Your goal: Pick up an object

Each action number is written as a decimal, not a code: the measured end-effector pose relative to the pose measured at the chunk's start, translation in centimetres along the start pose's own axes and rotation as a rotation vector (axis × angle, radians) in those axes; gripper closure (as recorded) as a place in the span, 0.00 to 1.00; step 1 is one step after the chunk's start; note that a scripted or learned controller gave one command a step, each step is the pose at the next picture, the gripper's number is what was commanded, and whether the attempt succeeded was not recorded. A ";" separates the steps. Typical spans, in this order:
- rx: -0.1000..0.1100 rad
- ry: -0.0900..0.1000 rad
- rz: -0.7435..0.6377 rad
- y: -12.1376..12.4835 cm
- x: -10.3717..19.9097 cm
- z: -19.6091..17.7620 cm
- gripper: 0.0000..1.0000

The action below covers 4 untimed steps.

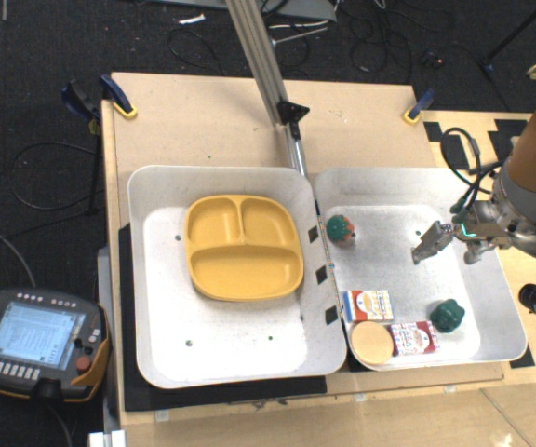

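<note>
green ball (448,315) near front, below gripper (447,241), apart

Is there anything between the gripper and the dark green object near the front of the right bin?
No. In the camera view, bare white bin floor lies between the gripper and the dark green object.

Wooden bench (203,124) bearing two white bins (156,343).
</note>
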State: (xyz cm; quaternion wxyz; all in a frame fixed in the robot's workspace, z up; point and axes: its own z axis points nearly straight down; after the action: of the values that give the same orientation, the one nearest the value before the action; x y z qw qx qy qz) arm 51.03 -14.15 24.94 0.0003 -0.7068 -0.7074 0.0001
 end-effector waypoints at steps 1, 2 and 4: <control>0.005 0.001 0.002 -0.7 -0.6 4.8 0.00; 0.004 0.001 0.001 -1.1 0.0 9.4 0.00; -0.012 0.000 0.001 -0.8 0.1 13.8 1.00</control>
State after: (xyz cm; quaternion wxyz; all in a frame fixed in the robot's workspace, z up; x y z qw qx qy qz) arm 50.19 -14.06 11.13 -0.0041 -0.7072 -0.7070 -0.0041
